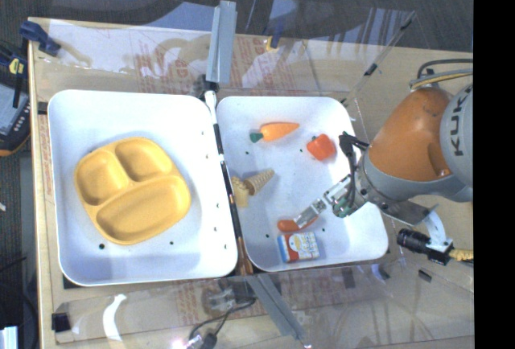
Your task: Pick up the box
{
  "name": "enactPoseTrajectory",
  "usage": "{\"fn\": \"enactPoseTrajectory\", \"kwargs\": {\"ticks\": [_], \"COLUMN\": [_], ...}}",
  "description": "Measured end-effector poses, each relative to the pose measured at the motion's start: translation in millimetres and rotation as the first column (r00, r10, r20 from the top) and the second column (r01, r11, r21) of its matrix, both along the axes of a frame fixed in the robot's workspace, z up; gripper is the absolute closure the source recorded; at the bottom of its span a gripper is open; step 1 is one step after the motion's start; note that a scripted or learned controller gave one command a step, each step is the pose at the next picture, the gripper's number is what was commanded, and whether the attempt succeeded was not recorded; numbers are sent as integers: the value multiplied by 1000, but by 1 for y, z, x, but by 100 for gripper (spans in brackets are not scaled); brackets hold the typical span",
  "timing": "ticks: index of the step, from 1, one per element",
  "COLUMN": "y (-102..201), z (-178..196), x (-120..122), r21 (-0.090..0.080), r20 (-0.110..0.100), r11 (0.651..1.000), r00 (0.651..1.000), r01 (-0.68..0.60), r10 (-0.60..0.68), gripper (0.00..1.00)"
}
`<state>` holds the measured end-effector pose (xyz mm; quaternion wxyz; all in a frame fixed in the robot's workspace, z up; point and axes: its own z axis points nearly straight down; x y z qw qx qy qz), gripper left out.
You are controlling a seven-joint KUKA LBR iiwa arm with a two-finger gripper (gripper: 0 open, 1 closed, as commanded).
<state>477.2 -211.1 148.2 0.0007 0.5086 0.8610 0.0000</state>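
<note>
Box [300,247] flat, long axis left-right

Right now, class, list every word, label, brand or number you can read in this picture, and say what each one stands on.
"KU": large dark letters on the grey arm at the right edge, cut off there.
Box in the right bin: printed artwork on its face, too small and blurred to read.
Bench: faint reddish markings behind the bins, not legible.

Bright even overhead light, soft shadows, glare streaks across top
</note>
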Motion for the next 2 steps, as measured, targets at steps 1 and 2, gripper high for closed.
{"fn": "enactPoseTrajectory", "kwargs": {"ticks": [1, 2], "y": [29, 24], "z": [-22, -46], "x": [0, -1], "r21": [2, 3], "r20": [-3, -6], "r11": [999, 1000], "r00": [999, 1000], "r01": [-45, 26], "r10": [45, -26], "gripper": [0, 0]}}
